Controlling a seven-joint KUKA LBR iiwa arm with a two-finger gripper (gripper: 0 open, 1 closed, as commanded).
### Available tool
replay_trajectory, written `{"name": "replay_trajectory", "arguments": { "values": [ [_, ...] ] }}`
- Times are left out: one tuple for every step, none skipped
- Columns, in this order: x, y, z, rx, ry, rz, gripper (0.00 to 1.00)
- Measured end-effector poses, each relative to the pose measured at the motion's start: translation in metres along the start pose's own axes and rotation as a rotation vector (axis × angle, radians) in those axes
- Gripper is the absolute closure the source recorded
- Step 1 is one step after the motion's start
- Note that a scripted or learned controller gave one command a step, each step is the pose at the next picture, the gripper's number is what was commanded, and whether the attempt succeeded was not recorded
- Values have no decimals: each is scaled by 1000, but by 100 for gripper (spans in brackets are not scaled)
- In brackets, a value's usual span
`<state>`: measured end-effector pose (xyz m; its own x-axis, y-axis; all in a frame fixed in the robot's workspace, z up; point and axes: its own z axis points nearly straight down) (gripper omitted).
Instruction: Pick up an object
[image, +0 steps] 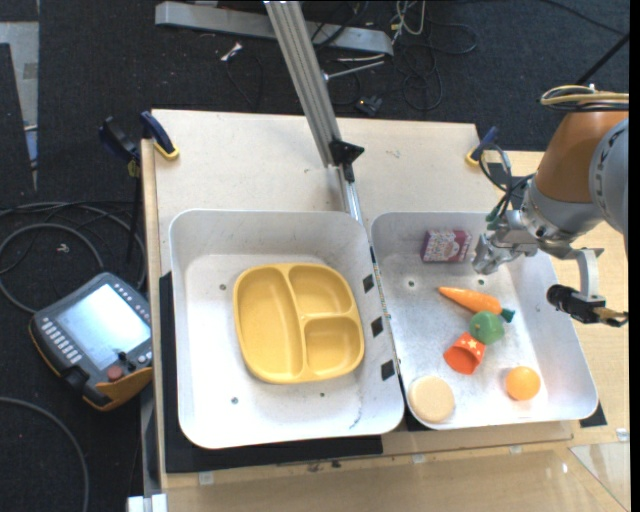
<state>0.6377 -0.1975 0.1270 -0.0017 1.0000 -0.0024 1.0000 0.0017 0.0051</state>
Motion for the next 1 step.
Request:
{"name": "replay_trajectory", "arguments": {
  "values": [
    [2,4,-64,-4,0,-1,100]
  ]
}}
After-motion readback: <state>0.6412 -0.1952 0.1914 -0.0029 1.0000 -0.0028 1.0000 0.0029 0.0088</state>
